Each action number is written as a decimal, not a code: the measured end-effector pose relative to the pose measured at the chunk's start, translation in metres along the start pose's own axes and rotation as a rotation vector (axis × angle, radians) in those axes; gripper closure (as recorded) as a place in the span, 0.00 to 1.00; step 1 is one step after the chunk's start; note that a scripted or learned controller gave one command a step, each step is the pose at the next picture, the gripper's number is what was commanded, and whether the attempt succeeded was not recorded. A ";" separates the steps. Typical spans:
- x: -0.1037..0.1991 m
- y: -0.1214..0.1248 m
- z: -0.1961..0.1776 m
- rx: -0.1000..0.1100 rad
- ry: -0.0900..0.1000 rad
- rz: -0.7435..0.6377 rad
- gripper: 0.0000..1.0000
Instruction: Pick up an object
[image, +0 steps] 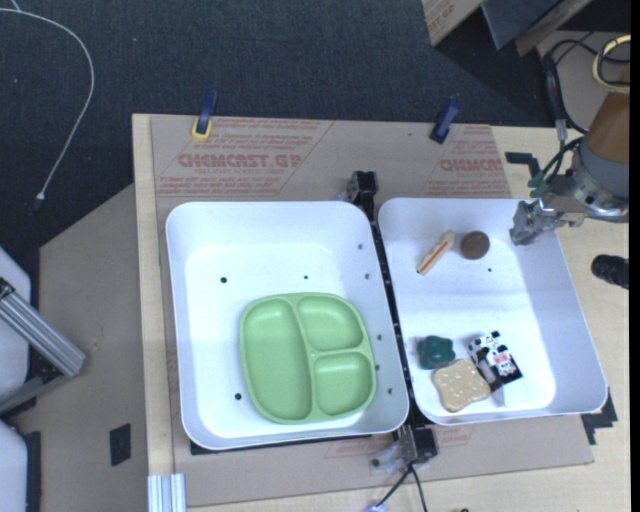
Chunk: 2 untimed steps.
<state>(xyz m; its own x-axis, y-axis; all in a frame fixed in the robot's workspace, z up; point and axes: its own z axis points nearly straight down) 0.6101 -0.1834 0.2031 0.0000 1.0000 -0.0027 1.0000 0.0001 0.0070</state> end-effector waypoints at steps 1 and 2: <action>-0.005 0.002 -0.064 -0.001 -0.001 -0.001 1.00; 0.048 -0.005 -0.066 0.008 0.005 -0.005 1.00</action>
<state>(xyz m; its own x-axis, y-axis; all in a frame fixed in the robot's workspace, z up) 0.6049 -0.1354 0.2688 -0.0055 1.0000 0.0021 1.0000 0.0055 -0.0007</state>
